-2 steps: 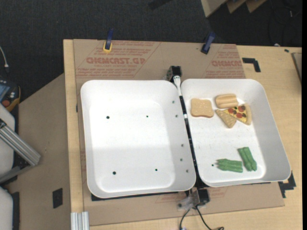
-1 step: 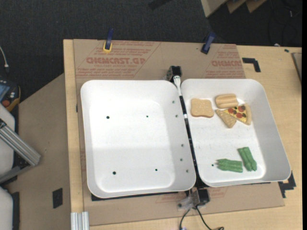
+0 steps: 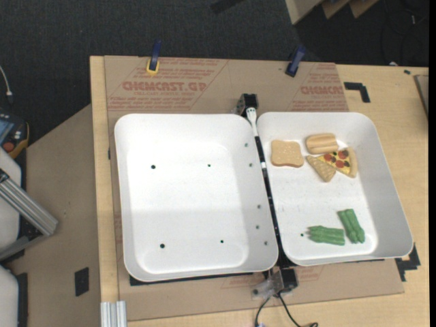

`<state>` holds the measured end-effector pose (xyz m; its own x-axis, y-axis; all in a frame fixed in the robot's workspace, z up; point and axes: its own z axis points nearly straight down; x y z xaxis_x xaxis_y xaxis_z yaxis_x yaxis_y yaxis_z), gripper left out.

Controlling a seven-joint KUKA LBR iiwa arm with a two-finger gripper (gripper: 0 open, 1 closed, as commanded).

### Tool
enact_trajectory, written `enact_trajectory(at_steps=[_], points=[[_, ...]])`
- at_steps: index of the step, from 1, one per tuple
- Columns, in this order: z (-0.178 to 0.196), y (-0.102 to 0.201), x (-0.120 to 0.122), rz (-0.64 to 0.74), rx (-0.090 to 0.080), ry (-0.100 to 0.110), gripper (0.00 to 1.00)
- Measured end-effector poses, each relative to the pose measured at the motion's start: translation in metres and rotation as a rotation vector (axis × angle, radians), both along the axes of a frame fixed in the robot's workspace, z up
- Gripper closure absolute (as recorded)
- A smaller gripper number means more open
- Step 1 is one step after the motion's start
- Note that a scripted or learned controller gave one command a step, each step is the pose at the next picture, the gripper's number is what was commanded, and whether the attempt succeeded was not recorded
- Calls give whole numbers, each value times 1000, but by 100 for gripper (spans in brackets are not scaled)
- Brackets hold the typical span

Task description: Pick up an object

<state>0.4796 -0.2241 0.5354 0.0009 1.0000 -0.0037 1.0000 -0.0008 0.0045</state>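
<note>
Toast (image 3: 287, 154) near divider, beans (image 3: 327, 235) by rim

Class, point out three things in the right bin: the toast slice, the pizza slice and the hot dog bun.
toast slice (image 3: 287, 154), camera view, middle of its face
pizza slice (image 3: 340, 160), camera view, its topped part
hot dog bun (image 3: 321, 143), camera view, middle of its top
</note>
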Motion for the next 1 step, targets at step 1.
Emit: enact_trajectory(at_steps=[1], points=[[11, 0, 1, 1, -4, -6, 100]])
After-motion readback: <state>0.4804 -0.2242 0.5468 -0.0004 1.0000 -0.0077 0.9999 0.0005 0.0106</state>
